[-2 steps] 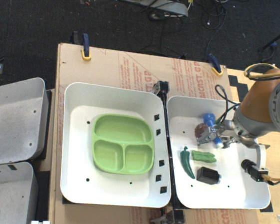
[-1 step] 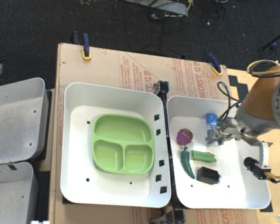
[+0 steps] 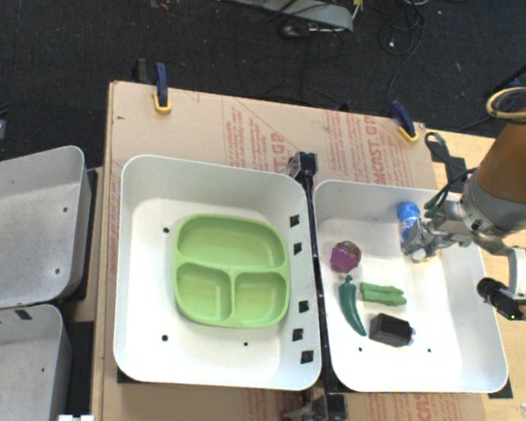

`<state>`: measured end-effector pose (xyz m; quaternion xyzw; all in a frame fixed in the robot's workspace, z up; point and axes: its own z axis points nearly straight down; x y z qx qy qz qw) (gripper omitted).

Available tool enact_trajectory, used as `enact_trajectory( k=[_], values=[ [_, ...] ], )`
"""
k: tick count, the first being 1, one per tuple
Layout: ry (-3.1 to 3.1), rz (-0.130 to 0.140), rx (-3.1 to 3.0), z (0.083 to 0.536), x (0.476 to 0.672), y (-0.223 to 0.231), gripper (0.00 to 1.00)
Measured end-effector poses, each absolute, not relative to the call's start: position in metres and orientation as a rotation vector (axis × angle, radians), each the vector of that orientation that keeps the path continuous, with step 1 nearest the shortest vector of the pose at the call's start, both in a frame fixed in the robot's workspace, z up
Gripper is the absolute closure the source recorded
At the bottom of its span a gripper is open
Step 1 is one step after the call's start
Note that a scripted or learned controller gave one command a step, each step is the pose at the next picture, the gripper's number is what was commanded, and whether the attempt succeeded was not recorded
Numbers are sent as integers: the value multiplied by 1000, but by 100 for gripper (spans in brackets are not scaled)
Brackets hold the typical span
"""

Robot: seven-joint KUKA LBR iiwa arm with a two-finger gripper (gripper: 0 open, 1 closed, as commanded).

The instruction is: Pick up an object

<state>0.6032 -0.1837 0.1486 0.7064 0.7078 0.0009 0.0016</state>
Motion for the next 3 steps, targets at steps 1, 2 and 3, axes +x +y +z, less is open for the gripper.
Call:
enact_trajectory(
  k=[1, 2, 3],
  values=[
    [2220, 3, 2216, 192, 604, -188, 100],
    [2221, 2, 2217, 237, 603, -195, 100],
    [2230, 0, 2215, 226, 606, -141, 100]
  ],
)
